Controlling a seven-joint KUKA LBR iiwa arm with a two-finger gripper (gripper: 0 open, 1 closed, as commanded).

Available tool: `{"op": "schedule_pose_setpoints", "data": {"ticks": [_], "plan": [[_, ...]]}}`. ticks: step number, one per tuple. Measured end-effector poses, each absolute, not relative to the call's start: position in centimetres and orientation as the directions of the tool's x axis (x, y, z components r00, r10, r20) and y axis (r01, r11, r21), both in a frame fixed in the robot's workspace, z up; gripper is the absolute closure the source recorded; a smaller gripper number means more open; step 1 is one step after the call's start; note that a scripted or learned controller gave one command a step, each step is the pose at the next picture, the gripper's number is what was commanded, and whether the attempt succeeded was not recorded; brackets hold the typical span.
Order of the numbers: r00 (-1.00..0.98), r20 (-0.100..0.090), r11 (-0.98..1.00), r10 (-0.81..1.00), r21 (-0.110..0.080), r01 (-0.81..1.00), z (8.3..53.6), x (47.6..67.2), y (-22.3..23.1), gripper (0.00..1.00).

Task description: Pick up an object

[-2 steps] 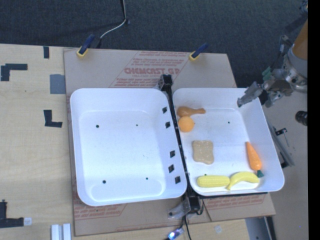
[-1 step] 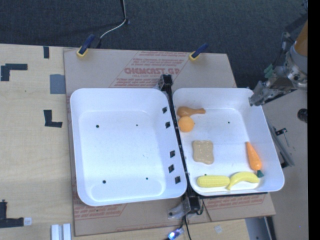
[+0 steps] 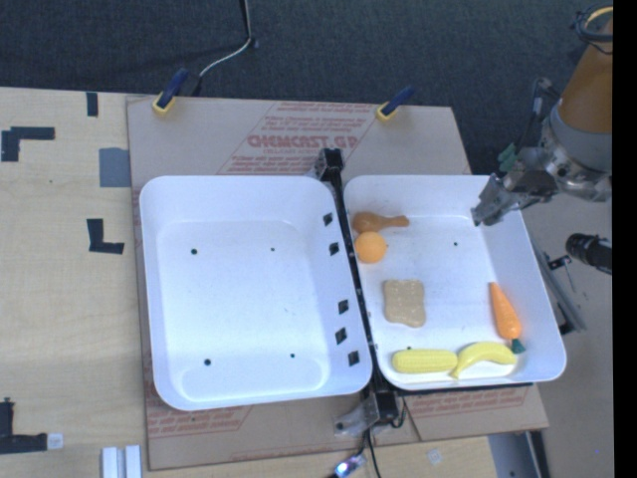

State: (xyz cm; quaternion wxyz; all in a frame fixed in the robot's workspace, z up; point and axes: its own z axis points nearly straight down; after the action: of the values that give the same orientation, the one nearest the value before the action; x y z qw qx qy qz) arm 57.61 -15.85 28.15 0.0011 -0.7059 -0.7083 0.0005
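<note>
Far left of the frame: the bare bench top [image 3: 60, 297] with dark tape marks. Centre-left: one left bin [image 3: 164, 207], white, nothing seen inside but small dark dots on the floor. A cardboard sheet [image 3: 289, 137] is seen under both bins, held by two yellow-and-blue clamps [image 3: 169, 93] at its upper edge.

Right of centre: one right bin [image 3: 448, 192]. Six items are counted in it: one brown drumstick-like piece [image 3: 378, 222] at upper left, one orange ball [image 3: 370, 249] touching or just below it, one tan cracker-like slab [image 3: 404, 302] mid-bin, one yellow corn cob [image 3: 423, 361] and one yellow banana [image 3: 486, 358] along the lower wall, end to end, one carrot [image 3: 505, 312] against the right wall.

Upper right of the frame: the gripper [image 3: 488, 212] is seen over the right bin's upper right rim, well apart from every item. Nothing is seen between the fingers; whether they are apart or together cannot be told, too small and dark.

Risks, judged: no item is under the gripper, so a straight descent likely closes on air or strikes the rim. The carrot, corn and banana lie tight to the walls, so a finger could jam on the wall. Corn and banana are near touching; both could be nudged. The ball could roll away.
</note>
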Motion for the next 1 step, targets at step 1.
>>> {"op": "schedule_pose_setpoints", "data": {"ticks": [1], "plan": [[-0.002,0.002,0.002,1.0,-0.006,1.0,26.77,51.3,-11.64,1.0]]}}
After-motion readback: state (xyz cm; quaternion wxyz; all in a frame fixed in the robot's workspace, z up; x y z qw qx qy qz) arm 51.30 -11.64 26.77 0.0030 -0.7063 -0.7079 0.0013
